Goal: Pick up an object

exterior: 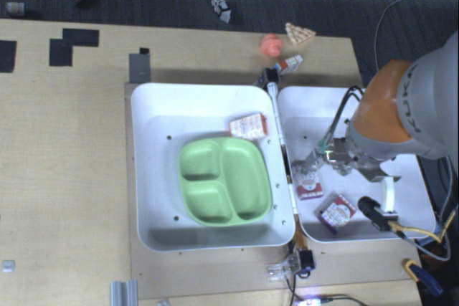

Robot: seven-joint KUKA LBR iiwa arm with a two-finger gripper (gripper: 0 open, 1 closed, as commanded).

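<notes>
Wooden surface (64,168) carries two white bins; the left bin (150,154) holds a green divided tray (224,179). At right of frame, the claw (315,163) hangs low in the right bin (301,111), just above a small red-and-white packet (310,189); its opening I cannot tell. This looks like the reach stage. Next comes settling onto the packet, closing, then lifting.

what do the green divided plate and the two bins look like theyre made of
Green divided plate: likely moulded plastic, smooth and slightly matte, with rounded compartment walls and uniform colour. Left bin and right bin: probably white plastic too, smooth with soft sheen and rounded corners.
</notes>
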